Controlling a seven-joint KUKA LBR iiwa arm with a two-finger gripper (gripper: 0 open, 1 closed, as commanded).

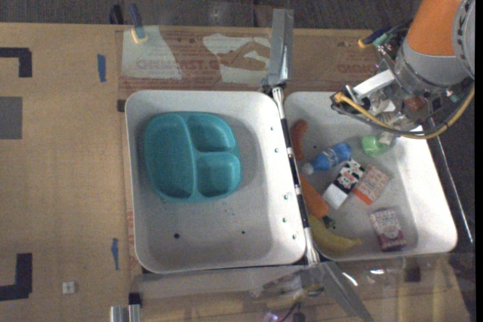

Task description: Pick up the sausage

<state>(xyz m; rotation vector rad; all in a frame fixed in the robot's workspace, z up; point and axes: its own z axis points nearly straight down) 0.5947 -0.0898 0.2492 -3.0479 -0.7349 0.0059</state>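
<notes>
Brown cardboard covers the worktop (60,185), with dark carpet beyond its far edge and two white bins set side by side. At the left bin (219,237), a teal divided plate (192,155) lies toward the far left corner.

At the view's right, the arm (445,19) reaches in over the far right corner of the right bin (434,215), its orange band uppermost and the grey wrist below, wrapped in yellow and black cables. The gripper (392,113) hangs at the far edge of that bin, above a small green object (375,143); whether the fingers are spread or closed cannot be told, since cables and wrist hardware hide them.

The sausage (299,138) lies in the right bin close against its left wall, near the far left corner. Its long axis runs roughly from far to near, parallel to that wall. It sits well apart from the gripper, across the bin's far half.

Near the sausage lie a blue bottle (332,157), a carrot (313,196), a banana (332,237) at the near edge, a black-and-white carton (345,181) and two small packets (370,185) (387,228).
</notes>
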